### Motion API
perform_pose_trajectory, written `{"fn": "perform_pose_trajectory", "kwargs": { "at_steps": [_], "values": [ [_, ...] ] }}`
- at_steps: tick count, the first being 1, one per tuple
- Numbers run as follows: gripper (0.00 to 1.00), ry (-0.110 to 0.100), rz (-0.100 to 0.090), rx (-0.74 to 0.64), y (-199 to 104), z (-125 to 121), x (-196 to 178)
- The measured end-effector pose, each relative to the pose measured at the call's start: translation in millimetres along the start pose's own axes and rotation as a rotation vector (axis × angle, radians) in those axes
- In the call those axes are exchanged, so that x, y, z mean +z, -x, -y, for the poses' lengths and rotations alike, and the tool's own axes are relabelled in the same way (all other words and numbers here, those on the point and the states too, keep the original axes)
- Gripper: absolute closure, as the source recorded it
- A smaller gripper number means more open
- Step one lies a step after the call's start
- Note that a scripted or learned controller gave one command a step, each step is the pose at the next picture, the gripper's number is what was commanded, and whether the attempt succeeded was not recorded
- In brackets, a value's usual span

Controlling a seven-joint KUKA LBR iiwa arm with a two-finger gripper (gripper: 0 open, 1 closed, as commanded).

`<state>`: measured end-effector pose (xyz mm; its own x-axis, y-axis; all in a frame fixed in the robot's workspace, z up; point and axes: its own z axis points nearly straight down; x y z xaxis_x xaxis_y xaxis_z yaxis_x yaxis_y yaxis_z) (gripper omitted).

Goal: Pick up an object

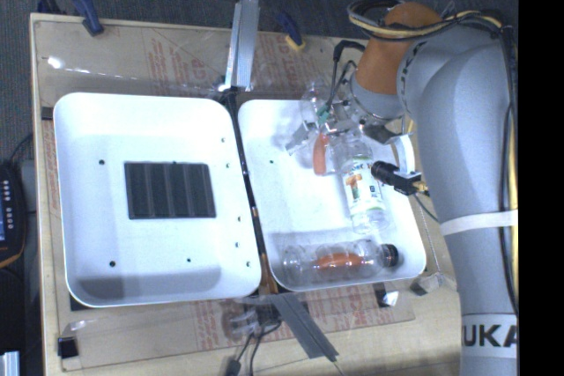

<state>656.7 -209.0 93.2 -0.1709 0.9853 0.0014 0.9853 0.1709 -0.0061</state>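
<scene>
Several clear plastic bottles lie in the right bin [264, 189], and any of them could serve as the thing to lift. One upright-running clear bottle [363, 194] with a white and orange label lies right of centre in the frame, along the bin's right side. A second clear bottle [339, 258] with a dark cap and something orange inside lies crosswise along the bin's lower edge, just below the first. A small orange piece [319, 156] sits near the top of the labelled bottle, and some crumpled clear plastic [304, 123] is bunched toward the bin's upper part.

The hand [339, 114] is down over that upper clutter, right of centre and high in the frame, reaching in under the orange band of the arm [458, 128]. From where I stand its tip is lost among the transparent plastic and cabling, so I cannot tell whether it is released, clenched or grasping anything. It seems placed there because the objects crowd that end of the bin.

The left bin [97, 128] fills the left half of the frame and carries a dark ribbed rectangle [170, 189] in its middle. Both bins rest on the desk [53, 48], with blue clamps [86, 11] at its upper left edge, presumably to keep the board from shifting.
</scene>
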Motion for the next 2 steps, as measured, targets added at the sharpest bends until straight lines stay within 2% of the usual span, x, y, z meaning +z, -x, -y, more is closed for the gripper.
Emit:
{"fn": "perform_pose_trajectory", "kwargs": {
  "at_steps": [1,2],
  "values": [
    [1.00,-0.002,0.000,-0.007,-1.8,-0.8,-9.9],
    [1.00,0.002,0.000,-0.198,-7.1,40.3,-89.4]
  ]
}}
